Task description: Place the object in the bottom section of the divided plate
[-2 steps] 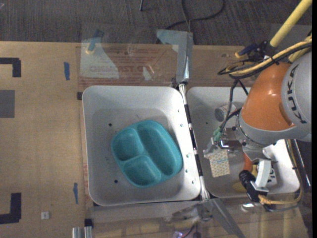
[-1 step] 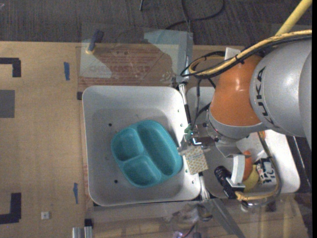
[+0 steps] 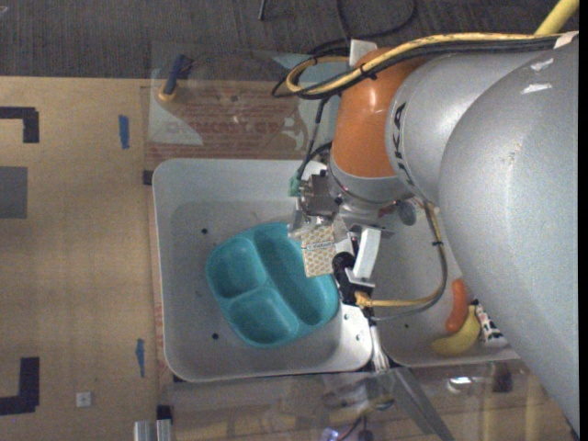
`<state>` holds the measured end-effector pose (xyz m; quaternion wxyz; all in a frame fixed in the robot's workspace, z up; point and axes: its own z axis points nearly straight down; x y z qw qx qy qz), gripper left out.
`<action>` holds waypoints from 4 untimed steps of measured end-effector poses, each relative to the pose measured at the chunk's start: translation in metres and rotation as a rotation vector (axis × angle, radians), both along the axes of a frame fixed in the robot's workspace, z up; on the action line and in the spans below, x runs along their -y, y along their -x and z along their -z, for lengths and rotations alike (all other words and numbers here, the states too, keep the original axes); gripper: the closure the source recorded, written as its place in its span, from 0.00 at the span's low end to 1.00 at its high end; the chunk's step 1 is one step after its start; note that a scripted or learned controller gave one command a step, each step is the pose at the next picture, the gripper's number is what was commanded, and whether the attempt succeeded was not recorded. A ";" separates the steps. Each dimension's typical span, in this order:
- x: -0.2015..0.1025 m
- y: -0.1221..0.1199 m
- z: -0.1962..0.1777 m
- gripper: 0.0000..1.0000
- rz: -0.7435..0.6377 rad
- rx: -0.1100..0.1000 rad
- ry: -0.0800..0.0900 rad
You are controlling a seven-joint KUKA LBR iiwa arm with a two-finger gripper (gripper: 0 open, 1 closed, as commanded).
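Right at the near edge sit the two white bins. In the right bin, tucked against the arm, lie a banana, an orange piece just behind it and touching it, and a small black-and-white thing beside them that is too small to make out.

The left bin holds the teal plate, lying flat toward the bin's right half with its three sections open to view. The section nearest me shows only bare teal.

Over the plate's right rim hangs the gripper, pointing down from under the orange band. A pale checkered square shows at its tip, above the edge of the plate's largest section. Whether the claw is open or shut, or truly has hold of that square, I can't tell from here.

Farther off, on the tan bench, are strips of blue tape and a clear sheet behind the left bin. Beyond the bench a dark cable loops on the floor.
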<state>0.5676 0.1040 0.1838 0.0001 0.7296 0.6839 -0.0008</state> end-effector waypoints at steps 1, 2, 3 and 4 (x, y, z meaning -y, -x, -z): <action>-0.026 0.059 -0.035 1.00 -0.005 -0.003 -0.001; -0.027 0.060 -0.035 0.00 -0.006 -0.003 -0.001; -0.027 0.059 -0.045 1.00 -0.007 -0.003 0.000; 0.007 0.066 -0.025 1.00 -0.151 -0.003 -0.001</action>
